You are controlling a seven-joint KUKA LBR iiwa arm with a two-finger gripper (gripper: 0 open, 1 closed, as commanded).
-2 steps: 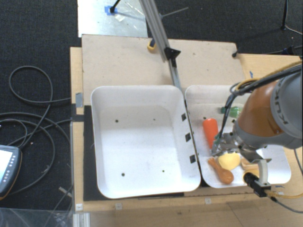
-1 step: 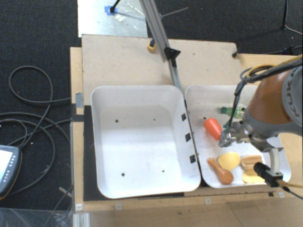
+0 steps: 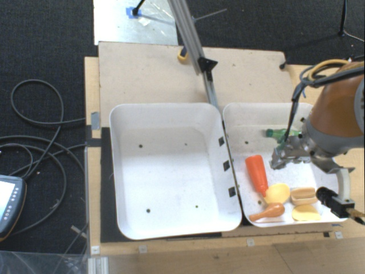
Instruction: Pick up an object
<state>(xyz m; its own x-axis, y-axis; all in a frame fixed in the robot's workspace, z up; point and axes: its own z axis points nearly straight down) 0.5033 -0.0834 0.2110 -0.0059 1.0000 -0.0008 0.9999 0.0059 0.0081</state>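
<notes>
The arm reaches in from the right and hangs over the right bin, its hand low over the bin's middle. Whether the hand is released or clenched I cannot tell; nothing is seen held in it.

All the pickable things lie in this bin, crowded toward its near edge, so the arm works here and not over the left bin. An orange carrot lies lengthwise just left of the hand. Nearer the front sit a yellow lemon, an orange spoon, a tan cup and a yellow slice, close together, some touching. A green thing lies farther back, partly hidden behind the hand.

The hand looks poised between the carrot and the green thing; the carrot seems the likeliest target, since it lies apart from the cluster. The worktop beyond both bins is bare board.
</notes>
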